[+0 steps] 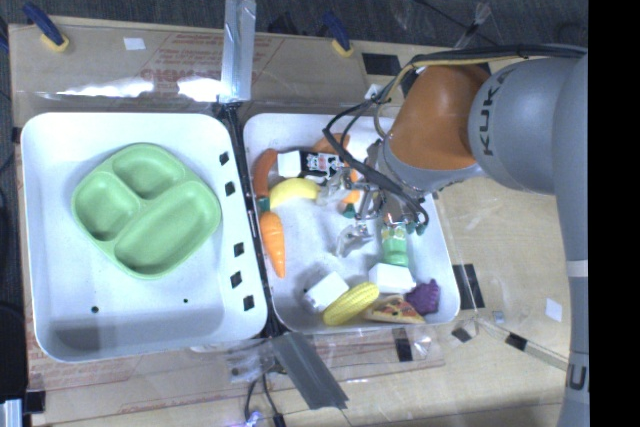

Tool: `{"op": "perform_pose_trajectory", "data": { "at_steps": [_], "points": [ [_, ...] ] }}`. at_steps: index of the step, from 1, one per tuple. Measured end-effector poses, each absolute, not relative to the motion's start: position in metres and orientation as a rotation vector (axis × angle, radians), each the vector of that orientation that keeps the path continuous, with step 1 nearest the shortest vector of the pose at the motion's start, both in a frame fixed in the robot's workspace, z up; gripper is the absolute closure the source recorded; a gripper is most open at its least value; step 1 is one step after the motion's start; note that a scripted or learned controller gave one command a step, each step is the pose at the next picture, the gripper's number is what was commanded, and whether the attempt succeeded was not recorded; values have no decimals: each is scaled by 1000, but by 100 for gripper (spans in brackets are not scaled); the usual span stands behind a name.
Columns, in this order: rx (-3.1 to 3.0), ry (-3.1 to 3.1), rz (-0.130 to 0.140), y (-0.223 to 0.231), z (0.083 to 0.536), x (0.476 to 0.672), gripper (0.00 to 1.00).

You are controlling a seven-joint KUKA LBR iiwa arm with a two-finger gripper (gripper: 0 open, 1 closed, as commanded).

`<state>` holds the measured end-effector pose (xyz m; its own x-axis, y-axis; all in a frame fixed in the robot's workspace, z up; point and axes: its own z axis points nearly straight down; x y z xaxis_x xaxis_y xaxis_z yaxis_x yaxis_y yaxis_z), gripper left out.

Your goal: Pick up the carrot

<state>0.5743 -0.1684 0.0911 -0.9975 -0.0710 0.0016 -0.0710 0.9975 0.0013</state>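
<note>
arm (500,130) over R bin | pincer (355,237) nr carrot (273,242), apart

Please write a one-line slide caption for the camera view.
Arm's hand hovers over the right bin, apart from the carrot by its left wall; green plate in the left bin.

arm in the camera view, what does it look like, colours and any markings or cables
The arm is smooth grey with a rounded orange band above the wrist and dark KUKA lettering on the grey shell. Black cables loop around the wrist toward the small metallic claw.
</note>
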Motion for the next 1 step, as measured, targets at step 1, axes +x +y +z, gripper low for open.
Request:
{"op": "perform_pose_trajectory", "data": {
  "at_steps": [1],
  "points": [
    [123, -3141, 0, -167, 102, 576, 100]
  ]
}}
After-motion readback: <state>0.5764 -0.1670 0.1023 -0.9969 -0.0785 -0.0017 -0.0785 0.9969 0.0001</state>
